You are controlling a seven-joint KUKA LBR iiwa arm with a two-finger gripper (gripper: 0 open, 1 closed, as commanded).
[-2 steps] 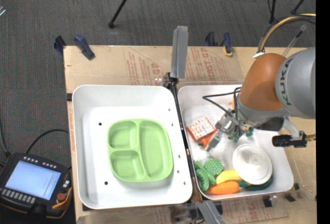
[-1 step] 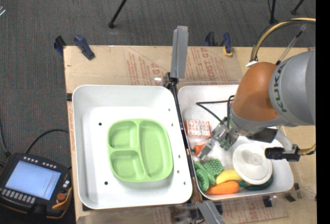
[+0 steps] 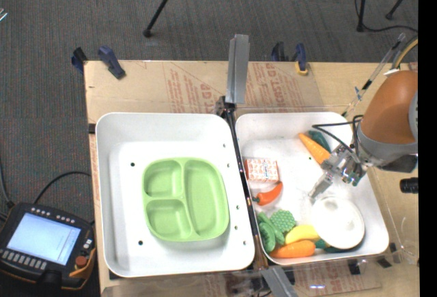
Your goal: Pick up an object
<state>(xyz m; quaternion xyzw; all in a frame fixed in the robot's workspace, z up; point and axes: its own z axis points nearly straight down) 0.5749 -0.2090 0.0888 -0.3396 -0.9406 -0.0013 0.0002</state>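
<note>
My gripper (image 3: 322, 183) hangs over the right bin (image 3: 287, 126), just above the upper left rim of a white plate (image 3: 338, 224). It is open, and nothing shows between its fingers. An orange carrot (image 3: 313, 147) lies up and left of it, next to a dark green piece (image 3: 321, 138). To the left sit a small printed box (image 3: 262, 169) and a red pepper (image 3: 269, 194). Along the bin's front edge lie green broccoli (image 3: 276, 224), a yellow piece (image 3: 301, 233) and a second orange carrot (image 3: 295, 249).
The left bin (image 3: 113, 152) holds a green divided tray (image 3: 185, 199). A grey upright post (image 3: 237, 77) stands behind the divider between the bins. A teach pendant (image 3: 44, 241) rests on the floor at lower left.
</note>
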